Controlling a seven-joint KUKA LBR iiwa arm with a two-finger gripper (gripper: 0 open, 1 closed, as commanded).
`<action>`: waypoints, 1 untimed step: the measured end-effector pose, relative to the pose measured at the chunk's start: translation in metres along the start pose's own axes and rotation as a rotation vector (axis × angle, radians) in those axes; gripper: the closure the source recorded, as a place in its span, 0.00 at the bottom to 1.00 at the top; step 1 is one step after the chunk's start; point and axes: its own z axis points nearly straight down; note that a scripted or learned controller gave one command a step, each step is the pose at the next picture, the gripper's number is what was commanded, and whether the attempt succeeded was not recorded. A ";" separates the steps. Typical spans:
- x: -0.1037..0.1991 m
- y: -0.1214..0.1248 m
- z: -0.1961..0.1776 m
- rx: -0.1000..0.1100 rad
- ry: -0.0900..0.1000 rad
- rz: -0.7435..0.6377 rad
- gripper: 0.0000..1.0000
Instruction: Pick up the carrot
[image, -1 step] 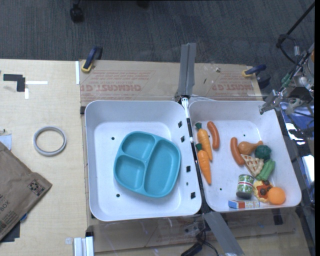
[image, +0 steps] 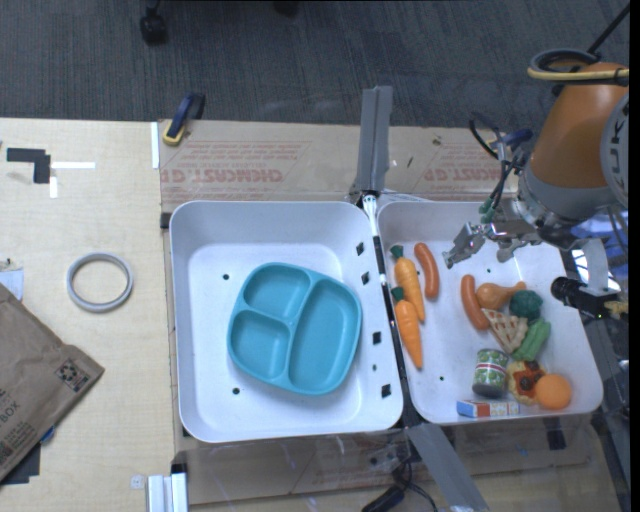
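White plastic bins are recorded side by side on the bench, with cardboard laid beneath them. The left bin (image: 190, 330) is occupied by a blue three-compartment plate (image: 295, 328), set slightly askew near its middle. The right bin (image: 590, 375) is stocked with toy food. Two carrots are listed along its left wall: an upper carrot (image: 406, 283) and a lower carrot (image: 409, 330), both orange with green tops at the far end, laid lengthwise and nearly end to end, just beside the divide between the bins. A red sausage (image: 429, 270) is noted to the right of the upper carrot, and a second sausage (image: 469, 301) further right. An orange squash-shaped piece (image: 497, 295) is logged beside a dark green broccoli (image: 526, 303), with a tan waffle-like wedge (image: 504, 326) and a green cucumber (image: 533, 338) near them. Toward the near edge a small green-labelled can (image: 490, 369), a round orange fruit (image: 552, 391) and a flat blue-and-white box (image: 487, 408) are entered. The gripper (image: 482, 243) is seen above the far part of the right bin, well apart from both carrots, carried by the arm (image: 578, 130) with its orange band; the fingers appear spread, with nothing between them. On the wooden bench at left, a roll of tape (image: 100, 281), a brown cardboard package (image: 35, 375) and black tape marks (image: 30, 162) are recorded. A blue-and-yellow clamp (image: 183, 117) is placed at the far edge of the cardboard.
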 end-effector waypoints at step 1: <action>0.080 -0.011 0.000 0.000 0.000 -0.002 0.00</action>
